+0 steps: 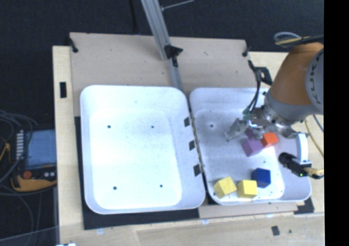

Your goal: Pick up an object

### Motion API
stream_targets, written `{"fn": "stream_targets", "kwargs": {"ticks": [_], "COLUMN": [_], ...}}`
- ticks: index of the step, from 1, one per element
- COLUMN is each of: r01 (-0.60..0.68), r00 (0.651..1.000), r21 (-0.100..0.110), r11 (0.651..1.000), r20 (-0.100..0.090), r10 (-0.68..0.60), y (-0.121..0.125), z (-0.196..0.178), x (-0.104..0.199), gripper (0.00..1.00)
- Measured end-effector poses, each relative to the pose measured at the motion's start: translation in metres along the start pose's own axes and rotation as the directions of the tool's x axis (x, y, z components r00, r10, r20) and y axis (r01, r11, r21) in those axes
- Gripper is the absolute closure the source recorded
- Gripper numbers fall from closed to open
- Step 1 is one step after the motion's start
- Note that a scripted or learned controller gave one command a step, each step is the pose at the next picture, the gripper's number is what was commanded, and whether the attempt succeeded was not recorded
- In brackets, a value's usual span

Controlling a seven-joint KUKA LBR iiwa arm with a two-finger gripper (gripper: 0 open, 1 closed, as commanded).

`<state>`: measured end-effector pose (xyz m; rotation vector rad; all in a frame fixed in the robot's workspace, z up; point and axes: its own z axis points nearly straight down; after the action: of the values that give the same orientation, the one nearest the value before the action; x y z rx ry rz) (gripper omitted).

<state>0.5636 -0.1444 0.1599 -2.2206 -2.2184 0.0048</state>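
The claw (240, 129) sits low in the right bin (218, 103), reaching in from the arm (294, 84) on the right. Whether it is apart or together I cannot tell; the metal parts blur against the white floor, and nothing can be made out clamped in it.

Just beside it, toward the arm, lies a purple block (252, 145), tilted, and an orange block (269, 139) touches or nearly touches that one. Both sit under the wrist, not at the claw's tip, so the claw looks to have come down a little past them, to their left. My guess is that the purple block is the target, being nearest.

Farther out, along the bin's near wall, are a blue block (262, 177) and two yellow blocks (224, 186) (247, 187) side by side, well apart from the claw. They probably slid there and rest against the rim.

The left bin (87, 130) lies alongside, its rim touching the right one's.
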Motion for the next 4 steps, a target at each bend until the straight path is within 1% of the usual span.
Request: {"fn": "stream_targets", "kwargs": {"ticks": [1, 2, 3, 4], "r01": [-0.002, -0.009, -0.004, -0.002], "r00": [1.0, 1.0, 1.0, 1.0], "r21": [-0.018, -0.023, -0.01, -0.011], "r11": [1.0, 1.0, 1.0, 1.0], "r20": [0.01, 0.011, 0.002, 0.003], "r10": [0.003, 0.01, 0.004, 0.003], "y": [0.0, 0.001, 0.005, 0.006], "z": [0.035, 0.023, -0.022, -0.078], "x": [-0.004, -0.006, -0.011, -0.023], "gripper": [0.0, 1.0, 1.0, 1.0]}}
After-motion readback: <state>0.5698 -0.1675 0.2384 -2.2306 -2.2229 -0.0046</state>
